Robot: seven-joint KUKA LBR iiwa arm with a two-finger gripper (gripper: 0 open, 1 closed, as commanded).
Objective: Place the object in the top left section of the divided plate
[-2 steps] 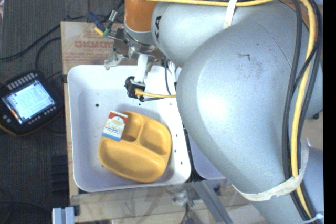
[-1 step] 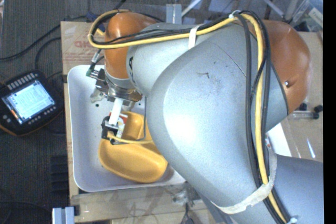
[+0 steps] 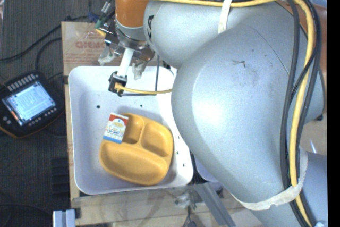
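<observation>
A yellow divided plate (image 3: 141, 154) lies in the lower part of the white bin (image 3: 85, 109). A small red, white and blue carton (image 3: 116, 128) rests on the plate's top left section, overhanging its left rim slightly. My gripper (image 3: 133, 67) hangs over the bin's far edge, well above and behind the carton. It is open, with nothing between its fingers. A black connector on a yellow cable (image 3: 118, 84) dangles just below it.
The arm's large grey body (image 3: 244, 93) covers the right half of the view and hides the second bin. A cardboard sheet (image 3: 82, 45) lies behind the bin. A teach pendant (image 3: 29, 102) sits on the floor to the left.
</observation>
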